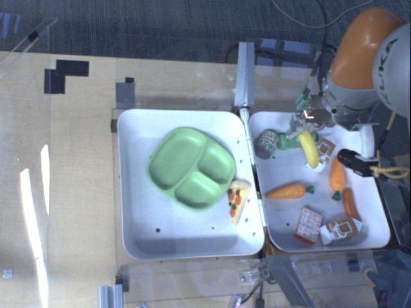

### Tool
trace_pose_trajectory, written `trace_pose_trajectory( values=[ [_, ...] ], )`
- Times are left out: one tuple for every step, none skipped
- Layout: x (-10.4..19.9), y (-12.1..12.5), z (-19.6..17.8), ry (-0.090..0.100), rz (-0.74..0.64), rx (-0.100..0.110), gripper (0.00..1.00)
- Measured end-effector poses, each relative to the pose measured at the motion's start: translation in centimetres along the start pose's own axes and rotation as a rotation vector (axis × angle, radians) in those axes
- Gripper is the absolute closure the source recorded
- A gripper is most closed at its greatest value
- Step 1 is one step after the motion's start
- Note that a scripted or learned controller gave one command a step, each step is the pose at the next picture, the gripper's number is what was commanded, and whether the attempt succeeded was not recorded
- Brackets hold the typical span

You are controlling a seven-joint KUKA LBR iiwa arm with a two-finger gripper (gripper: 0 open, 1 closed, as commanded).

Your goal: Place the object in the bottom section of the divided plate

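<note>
A green divided plate (191,166) lies in the left bin (138,236), with three sections, all bare. My gripper (303,126) hangs over the back of the right bin (379,236), just above the top end of a yellow banana (310,151) and right of a tipped green-grey can (267,143). The wrist blocks the fingertips, and I see nothing held between them. A pizza slice toy (237,200) rests in the left bin against the plate's lower right edge.
The right bin also holds a carrot (287,192) lying crosswise, a second carrot (338,174), a red sausage (349,203), a small red box (309,225) and a milk carton (340,230). A metal divider (244,76) runs between the bins.
</note>
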State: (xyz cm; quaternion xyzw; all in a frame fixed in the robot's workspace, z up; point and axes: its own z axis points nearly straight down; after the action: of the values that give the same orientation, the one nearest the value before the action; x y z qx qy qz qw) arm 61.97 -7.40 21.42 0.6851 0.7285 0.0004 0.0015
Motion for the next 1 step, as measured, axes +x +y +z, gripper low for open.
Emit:
trace_pose_trajectory(
  values=[
    [2.95,-6.19,3.13,0.002,0.008,0.002,1.0]
  ],
)
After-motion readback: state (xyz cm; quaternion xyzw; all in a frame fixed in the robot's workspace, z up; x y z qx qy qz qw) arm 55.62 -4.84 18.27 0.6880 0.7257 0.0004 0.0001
